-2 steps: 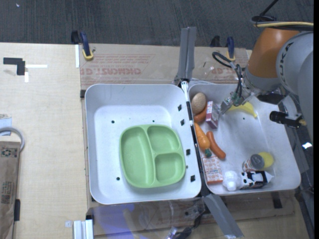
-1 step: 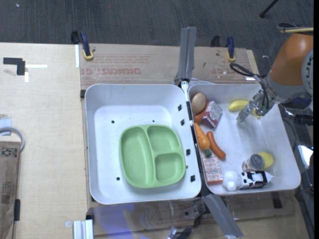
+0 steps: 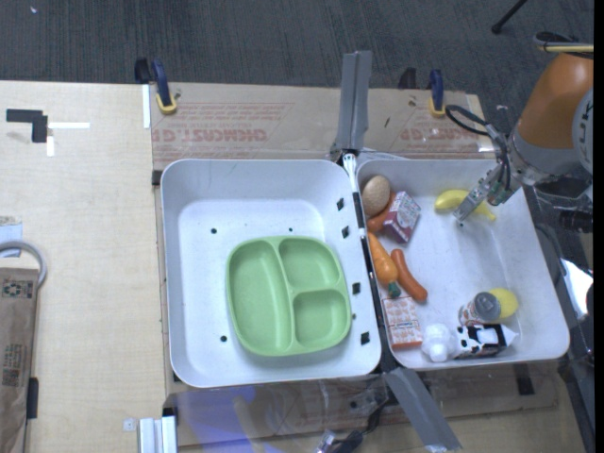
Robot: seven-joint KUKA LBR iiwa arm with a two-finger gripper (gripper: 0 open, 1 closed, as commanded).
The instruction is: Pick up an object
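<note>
My gripper [image 3: 479, 199] hangs over the back right of the right bin [image 3: 528, 253], its thin fingers reaching down onto a yellow banana-shaped toy [image 3: 455, 200]. The fingers look close together at the toy's right end, but whether they clasp it cannot be made out. Along the bin's left side lie a brown egg-shaped ball [image 3: 377, 192], a red-and-white packet [image 3: 404, 215], an orange carrot [image 3: 381, 259] and a red sausage [image 3: 410, 276]. At the front are a printed card [image 3: 402, 323], a white ball [image 3: 437, 342], a black-and-white cow toy [image 3: 483, 339] and a yellow lemon [image 3: 504, 302] with a grey cap [image 3: 485, 304].
The left bin [image 3: 189, 281] holds a green three-compartment plate [image 3: 288, 295]. A grey divider bar [image 3: 354, 102] runs back between the bins. Blue clamps [image 3: 159, 81] grip the cardboard sheet behind. A brown paper bag [image 3: 17, 347] lies at the far left of the bench.
</note>
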